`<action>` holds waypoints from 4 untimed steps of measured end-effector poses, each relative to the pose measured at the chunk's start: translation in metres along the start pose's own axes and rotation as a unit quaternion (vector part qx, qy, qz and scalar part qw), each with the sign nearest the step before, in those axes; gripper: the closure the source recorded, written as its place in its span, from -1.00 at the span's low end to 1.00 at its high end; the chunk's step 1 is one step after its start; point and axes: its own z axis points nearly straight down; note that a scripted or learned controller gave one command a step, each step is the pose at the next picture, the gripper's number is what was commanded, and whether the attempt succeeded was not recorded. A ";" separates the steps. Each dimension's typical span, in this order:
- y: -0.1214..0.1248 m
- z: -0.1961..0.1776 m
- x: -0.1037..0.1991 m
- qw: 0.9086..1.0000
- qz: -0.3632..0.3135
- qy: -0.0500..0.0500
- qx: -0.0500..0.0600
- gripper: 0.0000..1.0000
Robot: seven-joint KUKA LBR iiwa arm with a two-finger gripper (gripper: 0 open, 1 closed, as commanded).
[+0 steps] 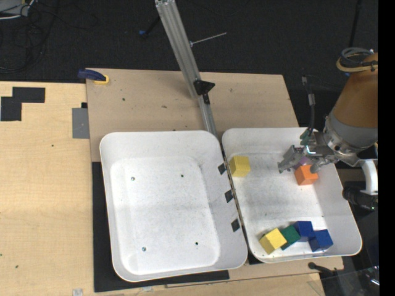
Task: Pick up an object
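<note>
My gripper (301,159) hangs over the upper right part of the right bin (278,196). An orange block (307,175) lies directly below it, touching or nearly touching it; the view does not settle whether the block is gripped. A yellow block (239,166) sits near the right bin's left wall. Along the bin's front edge is a cluster: another yellow block (272,240), a green block (289,235) and two blue blocks (303,229) (320,240).
The left bin (160,202) stands beside the right one, joined by black clips (227,195). A slanted aluminium bar (185,60) rises behind the bins. The arm's grey and orange body (355,113) fills the right side.
</note>
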 end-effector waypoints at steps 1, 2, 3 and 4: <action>0.001 -0.003 -0.001 1.000 0.001 -0.001 -0.003 -1.00; -0.002 0.042 -0.004 1.000 0.001 0.000 0.000 -1.00; -0.009 0.088 0.002 1.000 0.001 0.000 0.000 -1.00; -0.008 0.118 0.002 1.000 0.003 -0.001 -0.003 -1.00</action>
